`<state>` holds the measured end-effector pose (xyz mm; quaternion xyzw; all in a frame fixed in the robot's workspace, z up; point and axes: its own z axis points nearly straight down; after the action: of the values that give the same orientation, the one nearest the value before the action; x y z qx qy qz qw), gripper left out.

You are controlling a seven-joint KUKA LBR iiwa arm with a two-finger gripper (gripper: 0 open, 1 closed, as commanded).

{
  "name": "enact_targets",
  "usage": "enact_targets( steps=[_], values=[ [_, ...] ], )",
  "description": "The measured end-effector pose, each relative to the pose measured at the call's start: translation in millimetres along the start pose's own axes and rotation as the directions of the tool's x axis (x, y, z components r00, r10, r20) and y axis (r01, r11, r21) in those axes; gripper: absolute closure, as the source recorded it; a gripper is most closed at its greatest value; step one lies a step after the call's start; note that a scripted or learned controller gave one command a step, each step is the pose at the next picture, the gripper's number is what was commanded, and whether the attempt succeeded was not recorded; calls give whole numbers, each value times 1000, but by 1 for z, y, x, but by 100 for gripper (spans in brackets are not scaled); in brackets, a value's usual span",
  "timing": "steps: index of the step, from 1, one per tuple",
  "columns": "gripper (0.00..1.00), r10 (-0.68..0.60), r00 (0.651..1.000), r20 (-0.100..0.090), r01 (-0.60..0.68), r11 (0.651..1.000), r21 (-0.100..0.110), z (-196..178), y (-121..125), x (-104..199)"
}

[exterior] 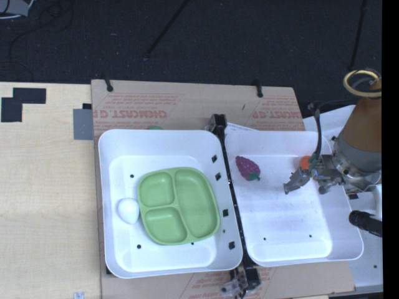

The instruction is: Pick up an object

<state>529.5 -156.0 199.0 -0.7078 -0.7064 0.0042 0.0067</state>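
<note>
- The two shallow white plastic bins sit side by side on a cardboard sheet, the left bin [118, 161] and the right bin [280, 229], split by a black divider so a pick from one can be dropped in the other.
- The grey arm with its orange band [365, 126] leans in from three o'clock and hangs over the right bin's three o'clock wall, low enough to work the floor.
- The light green three-compartment plastic plate [177, 205] lies flat at the centre of the left bin, too broad and flat for an easy pinch, I'd say.
- The two-finger gripper [298, 182] points toward nine o'clock above the right bin's floor; I cannot tell how wide the pincer stands, and nothing shows between its tips.
- The purple bunch-of-grapes toy with a green stem [247, 167] rests in the right bin at about eleven o'clock from that bin's centre, near the gripper but apart from it. It looks like the likely target.
- The small white egg-shaped object [128, 210] sits just beside the plate's nine o'clock edge.
- A small orange object [304, 162] peeks out at the gripper's one o'clock; what it is, I can't say.
</note>
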Motion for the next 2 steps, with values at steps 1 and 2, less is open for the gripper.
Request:
enact_targets(
  steps=[1,2],
  values=[
    [0,-2,1000,2,2,1000,-12,-6,3,0],
    [0,-2,1000,1,2,1000,-7,47,-6,-6]
  ],
)
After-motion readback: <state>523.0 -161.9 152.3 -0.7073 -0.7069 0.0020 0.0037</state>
